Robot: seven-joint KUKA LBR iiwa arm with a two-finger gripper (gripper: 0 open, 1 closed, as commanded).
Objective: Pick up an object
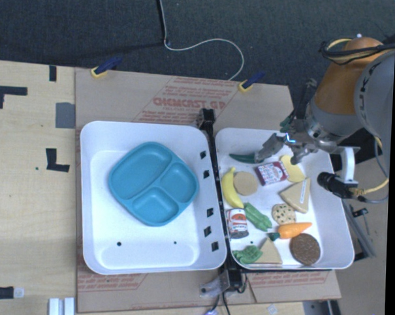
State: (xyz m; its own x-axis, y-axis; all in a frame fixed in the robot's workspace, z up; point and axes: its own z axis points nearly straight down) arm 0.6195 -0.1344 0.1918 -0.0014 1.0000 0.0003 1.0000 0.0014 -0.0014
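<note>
1. From my console I see the arm (358, 76) coming in at the upper right of the frame, its gripper (286, 149) low over the upper part of the right bin (338, 222).
2. The fingers look spread — one dark finger (270, 147) points left toward the green pepper (244, 157), the other sits just above the maroon packet (271, 172). Nothing lies between them that I can make out; whether a tip touches the packet I cannot tell.
3. The objects all lie in the right bin: a banana (232, 188) along its left wall, a round biscuit (246, 183), a cheese wedge (296, 196), a carrot (291, 231), a brown disc (305, 248) and a small can (238, 222).
4. The left bin (97, 201) holds a blue divided plate (153, 183) — well apart from the gripper.
</note>
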